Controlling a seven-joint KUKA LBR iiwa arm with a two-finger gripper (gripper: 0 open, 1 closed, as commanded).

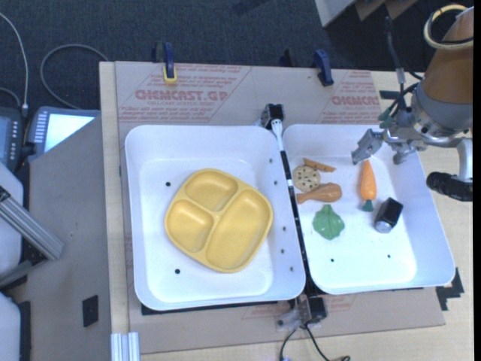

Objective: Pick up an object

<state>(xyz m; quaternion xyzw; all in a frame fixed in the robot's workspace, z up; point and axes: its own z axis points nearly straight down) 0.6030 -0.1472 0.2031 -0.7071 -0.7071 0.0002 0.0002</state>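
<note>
Scanning left to right: left bin (143, 224) holds a yellow divided plate (218, 219). Right bin (421, 254) holds a cookie (306, 177), a drumstick (319, 194), a green leafy piece (328, 222), a carrot (367, 183) and a small dark block (388, 215). Claw (383, 147) hangs over the bin's upper right — released, nothing between its fingers. Nearest candidate is the carrot, just below the claw toward the bin's near edge, long axis running near-to-far.

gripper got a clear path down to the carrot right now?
Probably yes. The gripper hangs just above the carrot in the right bin, with nothing lying over it; the black object sits close below it.
</note>
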